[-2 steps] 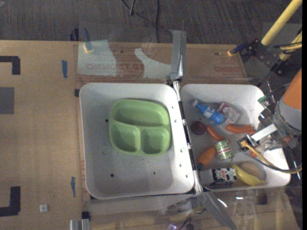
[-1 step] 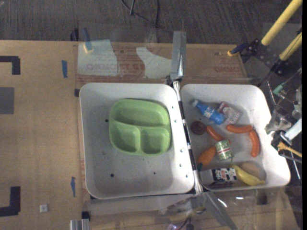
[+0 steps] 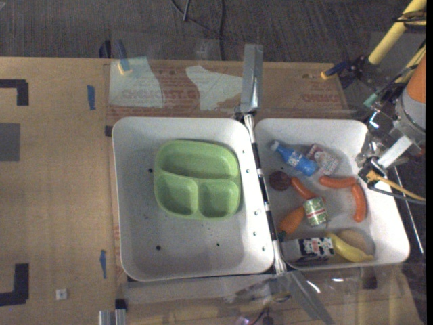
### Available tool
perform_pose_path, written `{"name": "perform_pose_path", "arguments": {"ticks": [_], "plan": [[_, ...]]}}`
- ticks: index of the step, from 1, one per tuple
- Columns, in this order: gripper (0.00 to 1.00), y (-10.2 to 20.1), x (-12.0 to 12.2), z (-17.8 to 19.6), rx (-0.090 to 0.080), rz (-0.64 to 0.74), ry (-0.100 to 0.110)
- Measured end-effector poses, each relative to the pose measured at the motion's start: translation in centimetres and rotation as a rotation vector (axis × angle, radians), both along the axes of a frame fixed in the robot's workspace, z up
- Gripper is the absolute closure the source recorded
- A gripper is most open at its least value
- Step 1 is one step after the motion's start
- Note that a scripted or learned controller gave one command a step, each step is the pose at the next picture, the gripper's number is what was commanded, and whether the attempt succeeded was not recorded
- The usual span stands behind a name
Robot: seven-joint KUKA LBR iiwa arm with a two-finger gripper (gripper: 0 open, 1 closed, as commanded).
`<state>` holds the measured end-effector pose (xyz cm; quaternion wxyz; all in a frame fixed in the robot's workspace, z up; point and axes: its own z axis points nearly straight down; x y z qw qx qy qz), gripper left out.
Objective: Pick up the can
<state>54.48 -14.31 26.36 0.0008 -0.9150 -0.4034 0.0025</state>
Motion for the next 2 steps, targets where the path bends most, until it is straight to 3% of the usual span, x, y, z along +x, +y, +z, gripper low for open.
{"name": "perform_pose_path", "arguments": {"ticks": [1,2], "plan": [[1.00,5.18,-1.30,0.10,0.001,-0.115,0.004],[0.00,5.19,-1.30,0.10,0.001,-0.116,0.004]]}}
